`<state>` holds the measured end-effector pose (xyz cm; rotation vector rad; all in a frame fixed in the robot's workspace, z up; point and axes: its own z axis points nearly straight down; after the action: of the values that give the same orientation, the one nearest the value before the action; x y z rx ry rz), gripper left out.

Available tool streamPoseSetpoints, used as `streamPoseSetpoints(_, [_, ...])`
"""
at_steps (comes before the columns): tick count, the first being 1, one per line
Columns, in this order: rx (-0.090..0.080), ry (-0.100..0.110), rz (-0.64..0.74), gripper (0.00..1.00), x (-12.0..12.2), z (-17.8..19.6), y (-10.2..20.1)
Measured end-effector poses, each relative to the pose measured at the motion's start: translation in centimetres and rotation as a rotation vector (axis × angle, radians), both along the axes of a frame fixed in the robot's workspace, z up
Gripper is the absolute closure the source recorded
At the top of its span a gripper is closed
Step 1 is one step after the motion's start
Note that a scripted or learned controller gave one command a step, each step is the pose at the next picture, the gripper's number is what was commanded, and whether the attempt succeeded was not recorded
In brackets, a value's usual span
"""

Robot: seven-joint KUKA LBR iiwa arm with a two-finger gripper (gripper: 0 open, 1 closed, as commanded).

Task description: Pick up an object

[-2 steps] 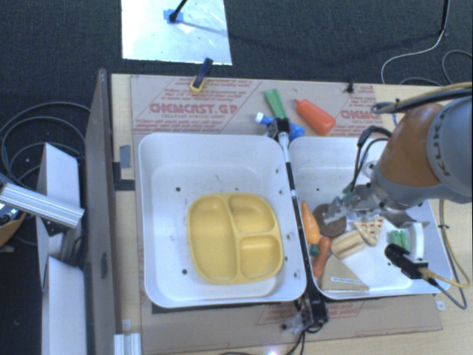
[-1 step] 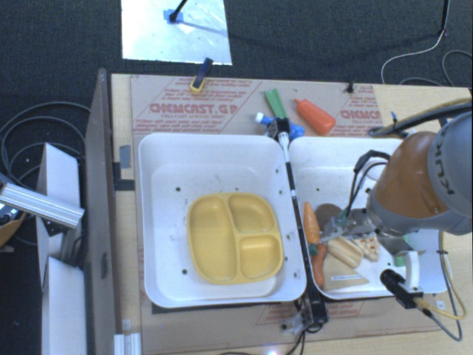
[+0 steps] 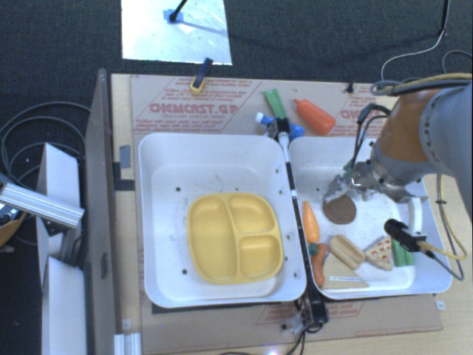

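Hovering gripper [image 3: 341,191] over right bin [image 3: 436,279] | touching or just above brown disc [image 3: 341,211] | claw state: cannot tell | nothing seen lifted | grasping and raising remaining | carrot [image 3: 311,222] lying beside

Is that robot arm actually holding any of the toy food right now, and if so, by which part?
It cannot be told. The gripper is low in the right bin, right at the brown round piece, but the view doesn't show whether that piece sits between its fingers.
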<state>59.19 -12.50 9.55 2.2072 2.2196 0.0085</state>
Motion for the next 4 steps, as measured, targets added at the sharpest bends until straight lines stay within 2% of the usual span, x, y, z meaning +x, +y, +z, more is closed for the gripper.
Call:
streamPoseSetpoints(1, [0.005,0.014,-0.005,0.00,-3.9,-1.2,0.3])
streamPoseSetpoints(2, [0.003,0.007,0.000,0.00,0.7,-1.1,1.3])
streamPoseSetpoints(3, [0.005,0.014,-0.005,0.00,-3.1,-1.2,2.2])
streamPoseSetpoints(4, [0.004,0.007,-0.003,1.00,-2.7,0.0,2.1])
